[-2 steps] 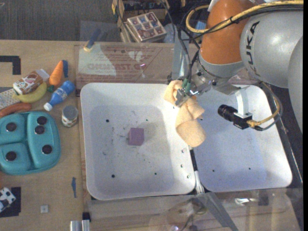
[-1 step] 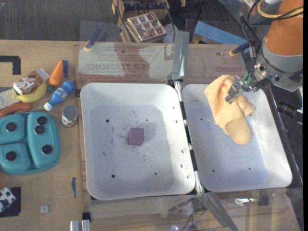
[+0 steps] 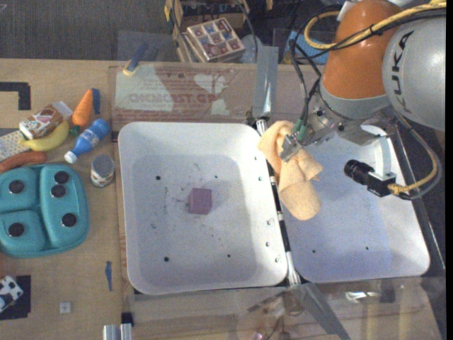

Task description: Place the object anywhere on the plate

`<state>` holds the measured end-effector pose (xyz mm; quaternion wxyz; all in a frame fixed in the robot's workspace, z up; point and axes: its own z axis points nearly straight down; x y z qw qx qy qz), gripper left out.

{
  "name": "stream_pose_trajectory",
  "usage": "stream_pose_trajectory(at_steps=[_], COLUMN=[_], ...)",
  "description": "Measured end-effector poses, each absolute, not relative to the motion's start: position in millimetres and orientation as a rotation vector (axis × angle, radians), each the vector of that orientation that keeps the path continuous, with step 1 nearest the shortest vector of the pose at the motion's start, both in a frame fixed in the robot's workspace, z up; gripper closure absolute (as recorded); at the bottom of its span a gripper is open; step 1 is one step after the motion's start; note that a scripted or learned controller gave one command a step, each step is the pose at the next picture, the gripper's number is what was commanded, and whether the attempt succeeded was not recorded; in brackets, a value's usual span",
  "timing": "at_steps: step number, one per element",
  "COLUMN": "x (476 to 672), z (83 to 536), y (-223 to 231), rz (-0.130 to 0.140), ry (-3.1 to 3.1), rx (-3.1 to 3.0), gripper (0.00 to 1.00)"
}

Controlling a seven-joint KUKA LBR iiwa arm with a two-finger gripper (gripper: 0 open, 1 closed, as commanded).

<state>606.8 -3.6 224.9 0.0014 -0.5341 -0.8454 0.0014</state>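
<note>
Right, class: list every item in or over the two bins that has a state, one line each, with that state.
Cloth: pinched at its top by the gripper, hanging crumpled over the divide between the bins.
Gripper: shut on the cloth.
Purple block: lying flat, apart from everything, mid left bin.
Left bin: holds the block.
Right bin: under the arm.

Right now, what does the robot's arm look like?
The arm is big, smooth and rounded, silvery grey with a shiny orange band and dark KUKA letters. Yellow and black cables loop along it. Near the wrist sits a small black camera-like part.
</note>
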Motion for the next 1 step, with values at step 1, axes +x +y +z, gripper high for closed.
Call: stream_pose_trajectory(at_steps=[1], x=[602.5], z=[191.4], y=[87.6], rz=[0.004], ry=[-2.654], rx=[-1.674], gripper=[1.00])
